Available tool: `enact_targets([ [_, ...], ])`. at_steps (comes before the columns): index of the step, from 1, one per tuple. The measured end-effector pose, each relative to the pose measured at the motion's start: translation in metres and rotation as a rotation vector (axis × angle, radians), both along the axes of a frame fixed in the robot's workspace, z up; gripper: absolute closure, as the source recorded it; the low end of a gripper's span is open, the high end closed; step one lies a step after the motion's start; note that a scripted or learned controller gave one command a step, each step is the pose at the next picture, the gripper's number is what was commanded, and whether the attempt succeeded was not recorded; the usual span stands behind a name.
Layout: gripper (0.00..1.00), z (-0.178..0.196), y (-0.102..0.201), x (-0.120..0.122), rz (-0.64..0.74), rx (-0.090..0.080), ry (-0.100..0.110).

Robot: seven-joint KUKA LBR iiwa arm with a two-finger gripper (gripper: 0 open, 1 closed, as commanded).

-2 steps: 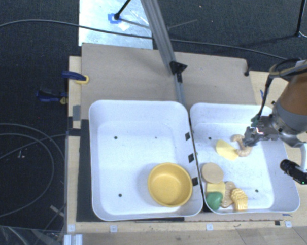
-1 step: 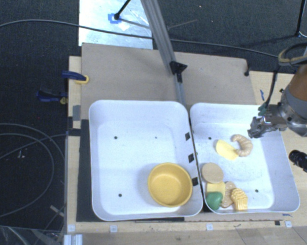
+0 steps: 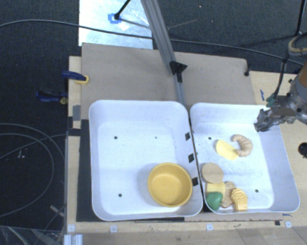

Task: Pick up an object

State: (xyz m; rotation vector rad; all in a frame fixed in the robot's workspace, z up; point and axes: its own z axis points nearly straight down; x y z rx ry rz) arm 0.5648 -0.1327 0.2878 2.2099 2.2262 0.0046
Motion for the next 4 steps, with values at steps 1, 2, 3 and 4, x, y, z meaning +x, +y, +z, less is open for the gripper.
enact_targets([
  [1, 1.00, -0.005, 0.057, 0.015, 0.004, 0.002, 0.002],
  [2, 1.00, -0.024, 0.115, 0.017, 0.004, 0.003, 0.005],
  [3, 1.00, -0.044, 0.164, 0.023, 0.003, 0.002, 0.005],
  [4, 1.00, -0.045, 0.219, 0.019, 0.002, 0.003, 0.004],
])
